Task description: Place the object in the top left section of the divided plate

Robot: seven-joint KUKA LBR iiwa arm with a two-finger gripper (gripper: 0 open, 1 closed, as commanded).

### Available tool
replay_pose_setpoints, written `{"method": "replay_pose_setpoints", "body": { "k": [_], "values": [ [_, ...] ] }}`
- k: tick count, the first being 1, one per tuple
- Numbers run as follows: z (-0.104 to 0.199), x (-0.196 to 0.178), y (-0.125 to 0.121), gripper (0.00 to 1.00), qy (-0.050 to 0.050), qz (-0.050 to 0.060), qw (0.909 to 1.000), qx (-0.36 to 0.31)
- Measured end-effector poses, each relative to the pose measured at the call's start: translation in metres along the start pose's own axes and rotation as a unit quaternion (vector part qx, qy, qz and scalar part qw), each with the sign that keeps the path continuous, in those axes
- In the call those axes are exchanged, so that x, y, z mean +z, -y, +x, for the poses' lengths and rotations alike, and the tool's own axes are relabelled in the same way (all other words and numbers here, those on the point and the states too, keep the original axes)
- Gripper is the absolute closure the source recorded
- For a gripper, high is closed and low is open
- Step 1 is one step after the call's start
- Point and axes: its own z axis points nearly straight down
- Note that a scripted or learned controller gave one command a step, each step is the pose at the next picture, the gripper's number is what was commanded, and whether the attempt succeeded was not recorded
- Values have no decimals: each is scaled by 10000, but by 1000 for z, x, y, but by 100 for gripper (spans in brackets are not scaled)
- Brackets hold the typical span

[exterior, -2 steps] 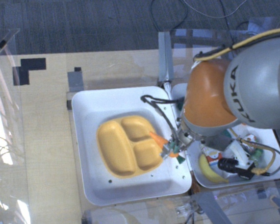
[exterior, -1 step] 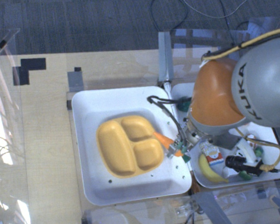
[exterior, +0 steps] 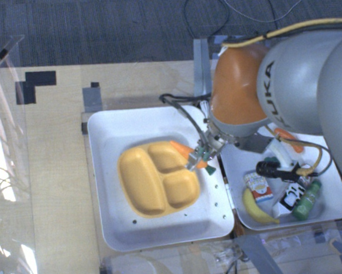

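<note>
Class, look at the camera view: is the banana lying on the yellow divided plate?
No. The banana lies in the right bin, while the divided plate sits in the left bin.

The grey arm [exterior: 310, 84] fills the upper right of the frame and reaches left and down toward the centre. Its orange band [exterior: 238, 85] sits above the wrist, with dark cables looping beside it. The end effector [exterior: 198, 159] points down-left just right of centre, clamped on an orange carrot [exterior: 183, 149].
</note>
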Motion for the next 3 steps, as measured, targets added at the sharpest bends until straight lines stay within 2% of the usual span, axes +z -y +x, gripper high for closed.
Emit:
{"method": "replay_pose_setpoints", "body": {
  "k": [1,2,3],
  "values": [
    [39,0,48,100,-4,-1,9984,-558],
    [26,-1,59,100,4,-7,9951,-984],
    [30,-1,55,100,2,-6,9848,-1734]
  ]
}}
